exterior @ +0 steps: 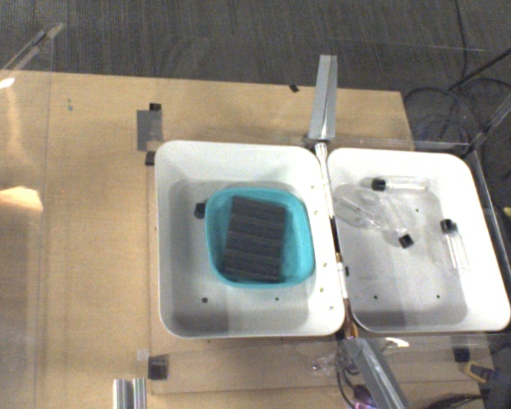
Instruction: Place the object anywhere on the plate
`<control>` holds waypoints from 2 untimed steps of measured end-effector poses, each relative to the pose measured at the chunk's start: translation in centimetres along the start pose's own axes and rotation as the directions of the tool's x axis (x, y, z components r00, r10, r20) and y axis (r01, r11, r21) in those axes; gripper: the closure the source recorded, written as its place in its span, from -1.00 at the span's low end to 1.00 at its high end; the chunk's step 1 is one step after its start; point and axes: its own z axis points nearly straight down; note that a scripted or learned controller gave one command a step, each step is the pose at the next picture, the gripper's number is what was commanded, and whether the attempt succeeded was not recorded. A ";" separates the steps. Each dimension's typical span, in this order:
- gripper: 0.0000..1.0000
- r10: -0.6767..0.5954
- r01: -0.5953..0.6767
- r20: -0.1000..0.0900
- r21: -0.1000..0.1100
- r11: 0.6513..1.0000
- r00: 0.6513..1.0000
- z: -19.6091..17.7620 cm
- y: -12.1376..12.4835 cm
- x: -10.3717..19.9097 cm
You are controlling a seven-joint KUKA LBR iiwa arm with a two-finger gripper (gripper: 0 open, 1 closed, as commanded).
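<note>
One ridged dark-grey block [255, 240] | rectangular, flat on glossy turquoise plate [301, 244] | long axis near-to-far, slightly tilted | hand state: cannot tell.

Two shallow white bins are seen side by side on the wooden bench [77, 296]. In the left bin [175, 305] a square turquoise plate [301, 237] is set, and a dark ribbed rectangular block [255, 239] lies on it. In the right bin [485, 305] clear plastic tubes with black caps [398, 182] are scattered (well apart).
</note>
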 end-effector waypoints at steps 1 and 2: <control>-1.00 0.000 0.000 0.000 0.001 1.000 1.000 0.0 0.0 0.0; -1.00 0.000 0.000 0.000 0.001 1.000 1.000 0.0 0.0 0.0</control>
